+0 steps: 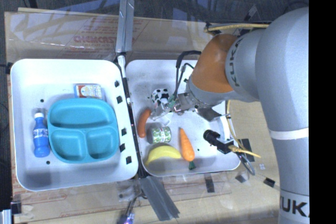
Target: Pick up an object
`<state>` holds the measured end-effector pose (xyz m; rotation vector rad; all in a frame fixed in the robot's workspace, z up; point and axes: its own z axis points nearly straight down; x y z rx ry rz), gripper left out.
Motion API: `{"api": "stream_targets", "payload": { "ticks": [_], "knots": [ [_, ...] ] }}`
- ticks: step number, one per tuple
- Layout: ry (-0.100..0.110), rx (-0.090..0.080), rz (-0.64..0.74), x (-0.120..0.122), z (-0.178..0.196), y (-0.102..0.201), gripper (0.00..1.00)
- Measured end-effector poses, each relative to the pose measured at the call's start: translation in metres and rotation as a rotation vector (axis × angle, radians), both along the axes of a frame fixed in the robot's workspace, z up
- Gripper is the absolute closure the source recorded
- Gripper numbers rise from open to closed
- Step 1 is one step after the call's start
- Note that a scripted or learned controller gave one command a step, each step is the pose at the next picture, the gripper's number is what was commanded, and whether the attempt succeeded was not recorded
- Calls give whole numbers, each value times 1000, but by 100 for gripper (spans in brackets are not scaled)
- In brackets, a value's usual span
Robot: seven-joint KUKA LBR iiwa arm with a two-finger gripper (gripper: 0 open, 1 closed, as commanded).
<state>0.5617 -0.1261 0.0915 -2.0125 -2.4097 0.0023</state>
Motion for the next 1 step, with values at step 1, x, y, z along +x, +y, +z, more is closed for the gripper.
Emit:
{"api": "stream_targets", "payload": {
  "ticks": [1],
  "knots": [
    [-2, 0, 162, 89, 1, 23, 0]
  ]
}}
